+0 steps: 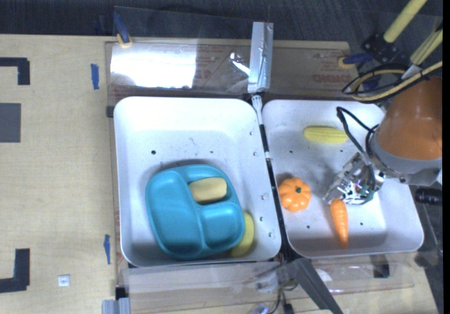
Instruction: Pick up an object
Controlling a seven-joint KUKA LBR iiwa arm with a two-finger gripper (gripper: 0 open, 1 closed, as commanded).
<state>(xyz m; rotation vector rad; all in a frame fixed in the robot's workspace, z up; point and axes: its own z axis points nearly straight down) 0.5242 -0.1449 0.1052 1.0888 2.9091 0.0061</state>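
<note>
three toys lie in the right bin (394, 239) and the gripper (349, 190) hangs just over the carrot (339, 220) top, seemingly mid-approach, finger state impossible to tell, next needing a descent around it

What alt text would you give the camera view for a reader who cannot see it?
The robot's hand hangs low in the right bin, just above the top of a carrot, with a small pumpkin to the left and a corn cob behind. The left bin holds a blue divided tray with a yellow piece in it.
</note>
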